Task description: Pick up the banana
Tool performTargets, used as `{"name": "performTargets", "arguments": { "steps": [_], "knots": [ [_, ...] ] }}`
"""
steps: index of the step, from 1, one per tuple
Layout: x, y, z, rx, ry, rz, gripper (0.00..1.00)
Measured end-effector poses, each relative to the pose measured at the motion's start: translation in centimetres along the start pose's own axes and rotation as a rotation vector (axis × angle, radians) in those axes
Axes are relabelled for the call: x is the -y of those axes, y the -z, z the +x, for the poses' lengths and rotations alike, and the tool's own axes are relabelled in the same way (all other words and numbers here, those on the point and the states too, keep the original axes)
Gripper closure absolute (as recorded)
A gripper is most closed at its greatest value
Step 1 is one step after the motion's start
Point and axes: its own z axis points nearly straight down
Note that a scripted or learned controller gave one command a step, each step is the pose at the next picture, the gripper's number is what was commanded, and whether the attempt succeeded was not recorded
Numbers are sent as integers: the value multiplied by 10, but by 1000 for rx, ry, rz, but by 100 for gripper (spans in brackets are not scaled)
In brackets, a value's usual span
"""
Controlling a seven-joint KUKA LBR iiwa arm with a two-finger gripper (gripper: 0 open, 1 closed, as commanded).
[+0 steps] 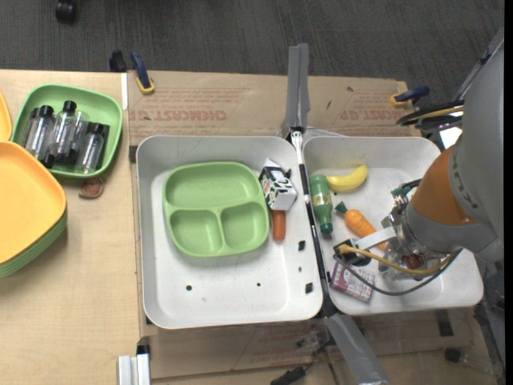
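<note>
Yellow and curved, the banana lies free near the far wall of the right bin, just beside the top of a green bottle that runs along the divider, with a carrot a little nearer the camera. The gripper sits low in the same bin, well apart from the banana, amid cables and beside a small purple packet; how its pincer stands I cannot tell. The left bin holds a green divided plate, a black-and-white carton and a small sausage.
</note>
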Motion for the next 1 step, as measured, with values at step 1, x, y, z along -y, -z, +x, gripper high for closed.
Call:
{"name": "performTargets", "arguments": {
  "steps": [1],
  "knots": [
    [-11,0,-3,1,12,1,100]
  ]
}}
